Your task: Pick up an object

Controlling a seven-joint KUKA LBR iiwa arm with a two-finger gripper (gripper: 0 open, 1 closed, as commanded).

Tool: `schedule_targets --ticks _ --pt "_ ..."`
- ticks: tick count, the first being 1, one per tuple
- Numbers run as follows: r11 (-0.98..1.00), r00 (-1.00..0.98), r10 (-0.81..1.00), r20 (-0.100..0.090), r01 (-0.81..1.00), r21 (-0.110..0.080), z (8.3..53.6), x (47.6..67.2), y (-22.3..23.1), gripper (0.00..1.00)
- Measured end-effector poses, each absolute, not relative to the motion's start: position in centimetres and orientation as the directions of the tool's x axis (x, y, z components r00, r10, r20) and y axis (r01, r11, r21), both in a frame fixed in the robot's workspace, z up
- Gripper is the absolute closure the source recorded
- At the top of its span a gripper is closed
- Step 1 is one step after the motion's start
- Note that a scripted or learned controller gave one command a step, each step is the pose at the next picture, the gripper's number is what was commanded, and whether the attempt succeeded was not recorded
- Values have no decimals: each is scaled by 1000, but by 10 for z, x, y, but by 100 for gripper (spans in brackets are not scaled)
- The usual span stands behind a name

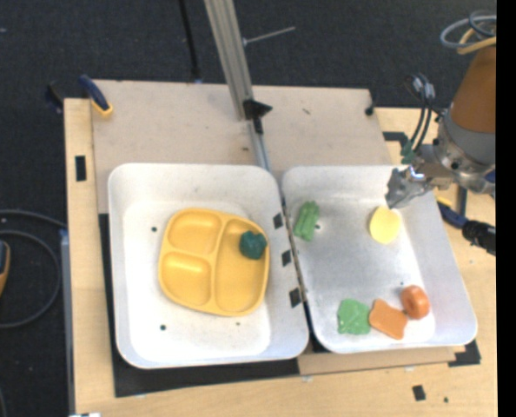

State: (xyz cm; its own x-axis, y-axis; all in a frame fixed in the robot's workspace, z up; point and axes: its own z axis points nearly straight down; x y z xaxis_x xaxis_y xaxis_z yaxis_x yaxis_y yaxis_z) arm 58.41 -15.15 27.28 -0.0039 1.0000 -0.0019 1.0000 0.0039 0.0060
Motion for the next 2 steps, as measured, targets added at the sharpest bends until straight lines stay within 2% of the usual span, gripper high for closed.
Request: schedule_targets --ticks 2 --pt "6 -6 1000 0 1000 0 245 606 -53 100"
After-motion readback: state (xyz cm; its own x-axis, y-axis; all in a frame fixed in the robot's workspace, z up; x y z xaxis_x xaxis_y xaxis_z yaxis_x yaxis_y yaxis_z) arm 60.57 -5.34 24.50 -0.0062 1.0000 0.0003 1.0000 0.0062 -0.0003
